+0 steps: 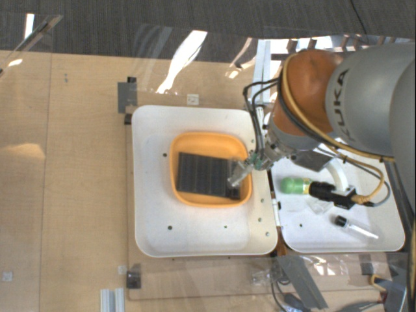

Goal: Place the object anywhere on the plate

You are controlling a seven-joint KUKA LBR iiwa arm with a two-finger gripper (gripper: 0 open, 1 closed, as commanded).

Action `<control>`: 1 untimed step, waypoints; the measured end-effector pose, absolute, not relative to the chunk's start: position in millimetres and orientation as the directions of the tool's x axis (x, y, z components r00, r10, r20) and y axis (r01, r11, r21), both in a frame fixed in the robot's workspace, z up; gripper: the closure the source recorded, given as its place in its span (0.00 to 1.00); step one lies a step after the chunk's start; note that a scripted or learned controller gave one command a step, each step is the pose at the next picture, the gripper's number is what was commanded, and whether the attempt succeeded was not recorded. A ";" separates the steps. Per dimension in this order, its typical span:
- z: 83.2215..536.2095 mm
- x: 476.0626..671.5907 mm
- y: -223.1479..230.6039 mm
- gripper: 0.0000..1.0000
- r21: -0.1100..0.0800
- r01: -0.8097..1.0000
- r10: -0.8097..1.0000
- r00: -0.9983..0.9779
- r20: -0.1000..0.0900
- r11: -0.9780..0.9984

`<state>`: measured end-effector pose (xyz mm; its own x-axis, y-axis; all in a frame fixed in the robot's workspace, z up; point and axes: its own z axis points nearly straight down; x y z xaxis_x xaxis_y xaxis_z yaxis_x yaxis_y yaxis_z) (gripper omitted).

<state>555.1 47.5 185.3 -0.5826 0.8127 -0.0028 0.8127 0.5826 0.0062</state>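
Starting nearest, in the right bin (390, 239): toward its near edge, a small clear tube with a black cap (354, 227), lying loose at a slant; a little further in, close to that bin's left edge, a green bottle-like thing (292, 186) on its side; neither one in play right now. Over to the left bin (153, 226): in its middle, an orange plate (174, 168) with raised sides; flat inside it, a dark ribbed slab (201, 173), the task's object by the look of it, covering most of the plate's floor. Right over that slab's right edge, the gripper (242, 174), low, touching or very nearly; no telling from this angle whether spread, pressed together or pinching the slab. Behind and above, the grey arm (364, 90) with its orange band, leaning in across the far edge of the right bin.

Looks like the placing all but done; only letting go and backing off to come, at a guess. Plenty to spoil it, though: risk of rising before a clean release and hauling the slab up off the plate, or tipping it over the right rim into the bin; risk of pulling out sideways and dragging slab and plate together toward the bin's right edge; risk of snagging on the ribs and standing the slab on end against the plate's wall.
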 end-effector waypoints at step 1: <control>185.6 594.8 -34.5 0.00 0.006 0.829 0.829 -0.559 -0.005 0.559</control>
<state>594.8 -34.5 185.6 -0.5594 0.8289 -0.0046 0.8288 0.5594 0.0055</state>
